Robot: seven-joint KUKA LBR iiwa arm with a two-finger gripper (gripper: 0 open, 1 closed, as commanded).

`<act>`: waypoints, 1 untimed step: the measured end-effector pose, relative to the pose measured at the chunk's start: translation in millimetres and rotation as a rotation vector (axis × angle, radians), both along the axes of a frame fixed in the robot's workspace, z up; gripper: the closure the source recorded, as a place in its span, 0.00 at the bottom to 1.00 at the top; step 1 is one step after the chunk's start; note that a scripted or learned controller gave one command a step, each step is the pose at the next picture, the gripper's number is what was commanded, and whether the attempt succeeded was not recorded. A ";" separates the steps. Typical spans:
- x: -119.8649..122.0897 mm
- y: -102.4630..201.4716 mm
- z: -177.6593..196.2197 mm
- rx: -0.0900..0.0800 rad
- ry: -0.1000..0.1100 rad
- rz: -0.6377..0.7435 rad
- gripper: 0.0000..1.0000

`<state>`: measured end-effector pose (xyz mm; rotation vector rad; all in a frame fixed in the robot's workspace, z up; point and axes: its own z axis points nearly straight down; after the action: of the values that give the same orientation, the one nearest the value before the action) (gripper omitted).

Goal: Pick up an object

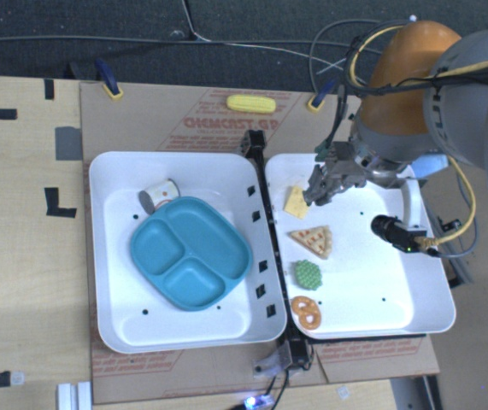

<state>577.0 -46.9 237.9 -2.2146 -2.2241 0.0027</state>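
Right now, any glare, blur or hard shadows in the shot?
Camera view: even, soft lighting, mild glare on the white bin rims; faint shadow under the blue tray; the gripper looks slightly soft; small items stay legible.

We see a pale wooden bench point(21, 254) with black tape marks point(55, 202) at its left. On it lies a brown cardboard sheet point(218, 118) with red print, held at its far edge by two clamps point(107, 79). Beyond the bench, dark carpeted floor point(98, 15) is crossed by thin cables point(226, 43). The light is even.
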 end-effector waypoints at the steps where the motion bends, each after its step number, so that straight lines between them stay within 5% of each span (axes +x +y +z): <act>1: -20.8 47.4 -2.1 0.000 0.000 0.001 1.00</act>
<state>556.1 0.5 235.8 -2.2135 -2.2248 0.0023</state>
